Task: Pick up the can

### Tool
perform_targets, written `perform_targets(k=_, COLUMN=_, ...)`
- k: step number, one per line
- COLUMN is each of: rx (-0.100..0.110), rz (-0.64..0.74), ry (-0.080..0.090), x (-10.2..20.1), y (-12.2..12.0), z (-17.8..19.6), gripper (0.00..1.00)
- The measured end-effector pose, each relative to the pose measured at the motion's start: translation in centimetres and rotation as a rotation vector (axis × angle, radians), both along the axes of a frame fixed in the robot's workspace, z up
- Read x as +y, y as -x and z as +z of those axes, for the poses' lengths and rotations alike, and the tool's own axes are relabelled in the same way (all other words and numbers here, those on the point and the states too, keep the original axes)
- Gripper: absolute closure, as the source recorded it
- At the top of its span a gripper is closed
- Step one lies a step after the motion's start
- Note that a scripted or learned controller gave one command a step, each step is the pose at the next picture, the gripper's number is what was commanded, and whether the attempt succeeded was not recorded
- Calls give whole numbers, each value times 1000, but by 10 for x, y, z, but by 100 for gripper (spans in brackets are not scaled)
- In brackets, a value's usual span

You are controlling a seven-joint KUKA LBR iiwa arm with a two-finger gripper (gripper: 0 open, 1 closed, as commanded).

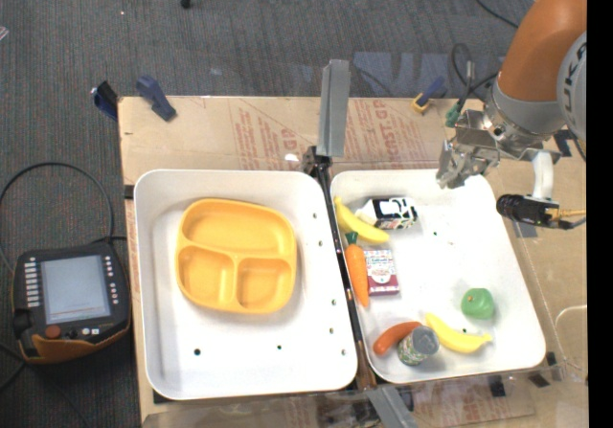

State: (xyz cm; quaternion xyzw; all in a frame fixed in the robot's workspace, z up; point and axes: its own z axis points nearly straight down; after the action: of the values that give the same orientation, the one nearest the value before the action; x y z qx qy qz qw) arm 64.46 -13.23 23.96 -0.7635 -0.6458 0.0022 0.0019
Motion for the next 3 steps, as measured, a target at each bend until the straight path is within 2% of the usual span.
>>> perform_targets(k=3, rx=9, rz=15, ry=0, x=2, y=-1, z=24, gripper=100)
